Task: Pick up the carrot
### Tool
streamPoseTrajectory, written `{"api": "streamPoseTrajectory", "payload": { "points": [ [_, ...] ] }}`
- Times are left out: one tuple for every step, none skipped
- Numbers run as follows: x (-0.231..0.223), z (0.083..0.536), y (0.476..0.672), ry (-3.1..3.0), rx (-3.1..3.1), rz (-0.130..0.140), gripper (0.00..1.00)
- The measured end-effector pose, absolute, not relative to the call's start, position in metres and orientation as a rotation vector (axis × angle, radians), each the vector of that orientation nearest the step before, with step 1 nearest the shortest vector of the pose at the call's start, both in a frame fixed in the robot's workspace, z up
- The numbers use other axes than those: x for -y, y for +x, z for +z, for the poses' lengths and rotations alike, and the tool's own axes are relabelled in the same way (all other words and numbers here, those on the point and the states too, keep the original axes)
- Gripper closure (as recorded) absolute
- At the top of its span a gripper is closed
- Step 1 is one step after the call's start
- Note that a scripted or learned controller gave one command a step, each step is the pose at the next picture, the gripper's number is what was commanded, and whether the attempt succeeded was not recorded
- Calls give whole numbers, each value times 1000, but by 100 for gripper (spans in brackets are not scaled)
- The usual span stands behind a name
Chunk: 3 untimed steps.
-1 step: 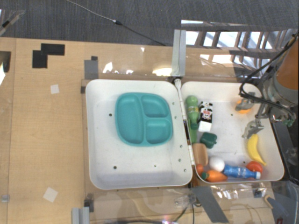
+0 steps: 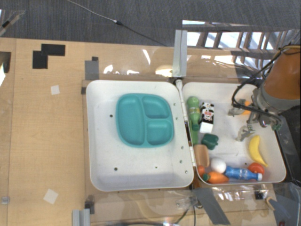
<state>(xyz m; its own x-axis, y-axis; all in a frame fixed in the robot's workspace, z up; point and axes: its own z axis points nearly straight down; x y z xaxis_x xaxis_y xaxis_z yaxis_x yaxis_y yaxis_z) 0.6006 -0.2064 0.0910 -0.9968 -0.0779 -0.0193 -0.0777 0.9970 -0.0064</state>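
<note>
Left bin [image 2: 101, 168] holds a teal divided plate [image 2: 144, 120]. Right bin [image 2: 225, 89] holds a banana [image 2: 255, 149], white egg [image 2: 218, 165], blue bottle [image 2: 242, 174], green bottle [image 2: 193, 109].

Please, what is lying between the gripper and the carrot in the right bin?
In the camera view, the gripper hangs over bare white bin floor. Toward the carrot, mostly bare floor follows, then the white egg just above the carrot.

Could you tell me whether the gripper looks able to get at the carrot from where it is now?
Probably yes, though it is tight. The carrot lies uncovered at the right bin's near wall, open from above. But the white ball and blue bottle crowd it, leaving the gripper little room.
</note>
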Motion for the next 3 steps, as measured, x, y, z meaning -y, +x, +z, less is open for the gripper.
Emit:
{"api": "streamPoseTrajectory", "payload": {
  "points": [
    [204, 89, 582, 69, -3128, -2, 0],
    [204, 189, 650, 262, -3110, -4, 0],
    [206, 90, 606, 183, -3120, -5, 0]
  ]
}}
